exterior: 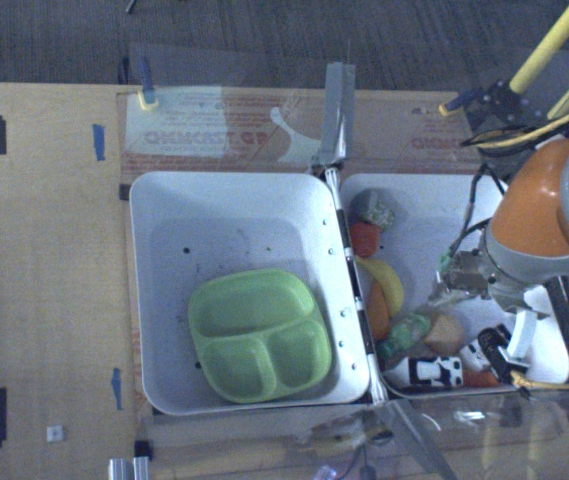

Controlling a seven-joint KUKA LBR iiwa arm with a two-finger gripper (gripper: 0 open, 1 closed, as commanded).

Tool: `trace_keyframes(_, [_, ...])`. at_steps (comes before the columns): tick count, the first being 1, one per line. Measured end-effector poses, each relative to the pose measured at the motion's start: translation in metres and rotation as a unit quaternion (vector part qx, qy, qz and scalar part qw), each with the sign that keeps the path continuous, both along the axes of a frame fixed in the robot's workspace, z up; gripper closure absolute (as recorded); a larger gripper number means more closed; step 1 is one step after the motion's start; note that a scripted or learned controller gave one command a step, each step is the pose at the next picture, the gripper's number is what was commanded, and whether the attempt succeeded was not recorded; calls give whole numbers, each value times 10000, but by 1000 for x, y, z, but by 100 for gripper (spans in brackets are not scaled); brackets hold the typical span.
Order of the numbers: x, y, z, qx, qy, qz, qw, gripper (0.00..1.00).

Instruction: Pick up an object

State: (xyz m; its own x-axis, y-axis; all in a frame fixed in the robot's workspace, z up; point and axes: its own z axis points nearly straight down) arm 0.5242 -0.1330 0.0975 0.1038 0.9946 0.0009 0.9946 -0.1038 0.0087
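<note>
My claw hangs over the right bin, near its middle. From this slanted view I cannot tell whether it is wide or narrow, nor whether it grips anything. Just below it in the picture lies a tan lump, with a green thing against its left side; what either is I cannot make out. Left of me a banana and an orange fruit crowd the wall the two bins share. Further back along that wall sit a red thing and a grey thing. A black-and-white thing lies along the front rim. The back floor of this bin is bare, the only open room near me. My arm covers the bin's right side. The left bin on the table holds a green divided plate toward its front.
</note>
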Motion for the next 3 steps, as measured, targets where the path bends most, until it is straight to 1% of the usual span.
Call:
trace_keyframes(1, [-1,68,153,1,48,-664,9978,100])
trace_keyframes(2, [-45,-1,108,8,59,-1513,9885,100])
trace_keyframes(3, [-45,-10,68,9,56,-536,9985,100])
